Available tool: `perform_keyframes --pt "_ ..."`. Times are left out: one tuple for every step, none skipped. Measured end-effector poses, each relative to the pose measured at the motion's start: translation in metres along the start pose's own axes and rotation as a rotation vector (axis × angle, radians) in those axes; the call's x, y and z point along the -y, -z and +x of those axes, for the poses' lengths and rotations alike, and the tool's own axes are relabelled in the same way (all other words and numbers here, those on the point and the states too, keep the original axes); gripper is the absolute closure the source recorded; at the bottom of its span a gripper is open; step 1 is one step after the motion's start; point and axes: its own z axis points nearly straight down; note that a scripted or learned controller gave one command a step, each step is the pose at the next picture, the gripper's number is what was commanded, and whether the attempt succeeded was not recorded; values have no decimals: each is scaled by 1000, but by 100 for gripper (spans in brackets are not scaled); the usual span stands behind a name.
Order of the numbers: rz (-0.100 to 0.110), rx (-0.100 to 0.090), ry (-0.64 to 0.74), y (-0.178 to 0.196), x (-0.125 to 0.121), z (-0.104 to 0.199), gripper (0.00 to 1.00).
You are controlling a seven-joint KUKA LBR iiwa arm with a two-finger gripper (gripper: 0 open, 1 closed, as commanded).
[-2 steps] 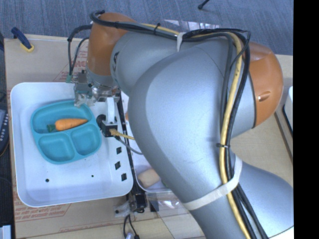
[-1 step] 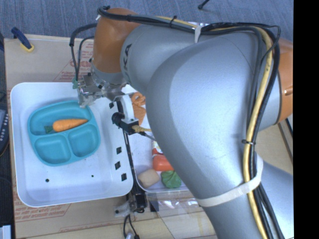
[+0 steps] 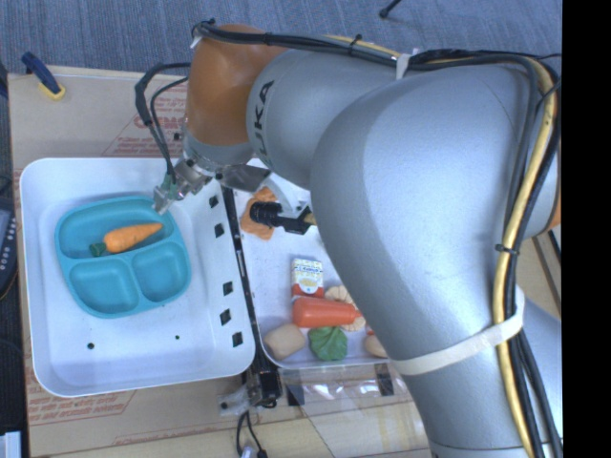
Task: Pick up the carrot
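Note:
An orange carrot (image 3: 131, 238) with a green stem end lies in the long upper compartment of a blue divided plate (image 3: 115, 289) inside the left white bin (image 3: 115, 361). My gripper (image 3: 168, 196) hangs just above and to the right of the carrot, near the plate's upper right rim. Its fingertips look small and close together, and nothing shows between them. The carrot rests on the plate, apart from the gripper.
The big grey arm covers most of the right bin (image 3: 286, 351). In that bin lie a small juice carton (image 3: 306, 277), a red-orange piece (image 3: 323, 311), a green leafy piece (image 3: 329, 343), a beige piece (image 3: 284, 340) and an orange item (image 3: 259, 210).

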Motion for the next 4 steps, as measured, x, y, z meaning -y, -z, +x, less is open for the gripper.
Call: perform_keyframes --pt "-5 1 -411 75 30 -4 100" --pt "-5 3 -205 132 56 -23 100" --pt "-4 8 326 192 114 -89 100" --pt "1 -4 -179 120 90 -21 100"
